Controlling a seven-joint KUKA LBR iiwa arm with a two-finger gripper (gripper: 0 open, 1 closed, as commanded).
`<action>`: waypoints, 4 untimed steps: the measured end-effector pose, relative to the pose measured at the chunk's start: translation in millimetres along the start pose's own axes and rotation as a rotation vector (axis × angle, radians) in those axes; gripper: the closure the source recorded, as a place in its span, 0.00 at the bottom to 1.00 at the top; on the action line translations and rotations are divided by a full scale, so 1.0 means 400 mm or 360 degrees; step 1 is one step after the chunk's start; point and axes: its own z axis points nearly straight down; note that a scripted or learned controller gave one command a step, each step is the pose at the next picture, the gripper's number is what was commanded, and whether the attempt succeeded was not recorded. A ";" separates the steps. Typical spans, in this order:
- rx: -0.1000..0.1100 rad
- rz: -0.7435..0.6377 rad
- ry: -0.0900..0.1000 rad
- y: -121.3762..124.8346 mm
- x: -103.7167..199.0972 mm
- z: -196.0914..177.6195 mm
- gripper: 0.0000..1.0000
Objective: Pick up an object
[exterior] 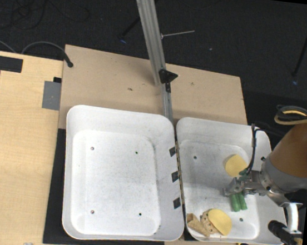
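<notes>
The surface [147,85] is carrying two shallow white bins side by side, and I am taking the right bin [213,138] as my landmark. The left bin [113,175] is sitting against its left wall. The arm [295,154] is reaching in over the right bin's right rim, and its end effector [241,188] is hanging low over the middle-right of that bin's floor.

Directly under the end effector a small green object [238,202] is lying on the floor of the right bin, seemingly touching the tip. I cannot tell how far the end effector is parted, nor whether it has anything in its grip.

A round yellow piece [235,165] is sitting just above the end effector, toward the bin's back. Another yellow piece [219,221] is resting near the front wall, with a tan object [198,225] just beside it.

My worry is that the green object is small and lying off to one side of the tip, so a closing pinch may be nudging it away instead of catching it. The yellow piece behind is close enough to get knocked.
</notes>
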 end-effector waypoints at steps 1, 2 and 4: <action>-0.0006 -0.0014 -0.0003 0.023 0.003 -0.119 1.00; -0.0010 -0.0014 -0.0004 0.035 0.006 -0.275 1.00; 0.0004 -0.0017 0.0002 0.029 0.110 -0.353 1.00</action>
